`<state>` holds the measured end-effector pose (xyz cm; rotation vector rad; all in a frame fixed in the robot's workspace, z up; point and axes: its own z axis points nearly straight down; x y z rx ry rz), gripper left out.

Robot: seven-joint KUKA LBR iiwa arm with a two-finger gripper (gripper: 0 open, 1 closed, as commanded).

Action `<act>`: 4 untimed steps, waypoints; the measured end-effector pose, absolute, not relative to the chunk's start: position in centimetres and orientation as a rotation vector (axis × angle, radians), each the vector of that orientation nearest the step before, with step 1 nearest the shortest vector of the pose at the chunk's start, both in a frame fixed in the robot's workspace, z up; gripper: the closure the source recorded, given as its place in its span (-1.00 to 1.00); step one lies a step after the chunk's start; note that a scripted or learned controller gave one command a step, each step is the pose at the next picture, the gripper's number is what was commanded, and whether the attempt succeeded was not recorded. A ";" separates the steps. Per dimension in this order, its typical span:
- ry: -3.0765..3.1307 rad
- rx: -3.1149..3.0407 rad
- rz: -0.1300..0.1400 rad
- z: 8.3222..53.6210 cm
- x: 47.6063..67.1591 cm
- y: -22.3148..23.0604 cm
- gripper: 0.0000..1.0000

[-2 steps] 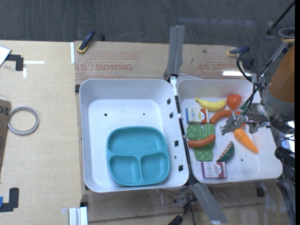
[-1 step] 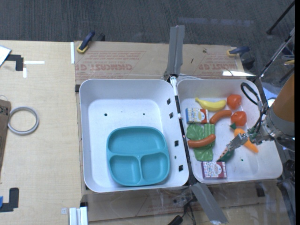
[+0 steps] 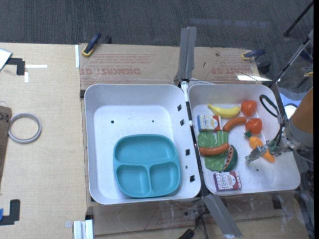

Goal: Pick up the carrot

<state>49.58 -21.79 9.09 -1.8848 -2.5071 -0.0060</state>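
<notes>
The carrot (image 3: 256, 143) is a small orange piece lying slantwise in the right bin (image 3: 286, 176), near its right wall. Its lower end (image 3: 269, 158) shows again past the gripper. My gripper (image 3: 258, 154) reaches in from the right and sits low over the carrot's middle, crossing it and hiding that part. The grey arm with its orange band stands at the right edge of the view.
Around the carrot in the right bin lie a red pepper (image 3: 253, 125), a tomato (image 3: 248, 107), a banana (image 3: 224, 110), a sausage (image 3: 234, 123), a small carton (image 3: 208, 122), lettuce (image 3: 212, 139), a watermelon slice (image 3: 228, 158) and a red box (image 3: 227, 181). A teal divided plate (image 3: 147, 166) rests in the left bin (image 3: 99, 133).
</notes>
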 end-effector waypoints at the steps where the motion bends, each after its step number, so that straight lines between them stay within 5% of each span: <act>1: -2.807 -1.416 -0.001 9.2 51.9 -18.8 -1.00; 2: -2.806 -1.422 -0.003 10.1 52.0 -18.8 1.00; 3: -2.758 -1.507 0.000 20.5 52.1 -16.9 1.00; 4: -2.772 -1.478 0.000 22.8 50.2 -16.0 1.00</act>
